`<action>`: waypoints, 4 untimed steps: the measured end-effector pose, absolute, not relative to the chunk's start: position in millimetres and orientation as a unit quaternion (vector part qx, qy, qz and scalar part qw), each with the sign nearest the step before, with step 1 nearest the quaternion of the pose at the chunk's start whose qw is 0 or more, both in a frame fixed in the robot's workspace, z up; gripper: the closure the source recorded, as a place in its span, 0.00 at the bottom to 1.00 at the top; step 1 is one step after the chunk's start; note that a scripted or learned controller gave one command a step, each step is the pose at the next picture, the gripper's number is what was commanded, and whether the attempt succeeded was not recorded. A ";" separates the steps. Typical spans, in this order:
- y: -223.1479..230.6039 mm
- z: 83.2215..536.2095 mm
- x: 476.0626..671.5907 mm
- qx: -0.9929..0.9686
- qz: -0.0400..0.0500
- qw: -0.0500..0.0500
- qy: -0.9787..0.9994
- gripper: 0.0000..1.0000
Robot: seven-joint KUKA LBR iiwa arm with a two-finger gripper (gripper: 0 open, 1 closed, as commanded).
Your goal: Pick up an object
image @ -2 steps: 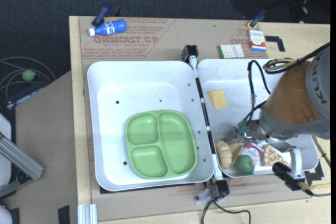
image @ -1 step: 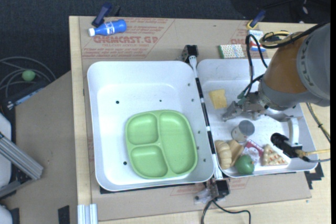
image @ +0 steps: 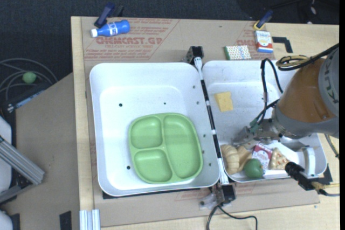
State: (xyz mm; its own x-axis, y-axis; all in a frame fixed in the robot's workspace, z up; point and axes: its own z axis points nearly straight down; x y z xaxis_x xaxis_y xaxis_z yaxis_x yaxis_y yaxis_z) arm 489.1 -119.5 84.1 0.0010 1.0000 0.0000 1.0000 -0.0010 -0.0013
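The right bin holds several small objects near its front. A beige knobbly piece lies next to a green round object, a red and white packet and a pizza-slice toy. Farther back lies a yellow square piece. My gripper hangs low over the front of this bin, just behind the beige piece and the packet. Nothing shows between its tips. The grey arm with its orange band covers the bin's right side.
The left bin holds a green divided plate. On the bench behind the bins lie a blue and white bottle, a patterned card and a small box. A black cable loops over the right bin.
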 end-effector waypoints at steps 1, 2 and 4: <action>-108.4 84.7 546.6 -0.707 0.000 -0.001 -0.708 0.00; -123.9 84.1 482.9 -0.708 0.001 0.001 -0.707 0.00; -58.0 185.1 518.7 -0.706 -0.001 0.000 -0.708 1.00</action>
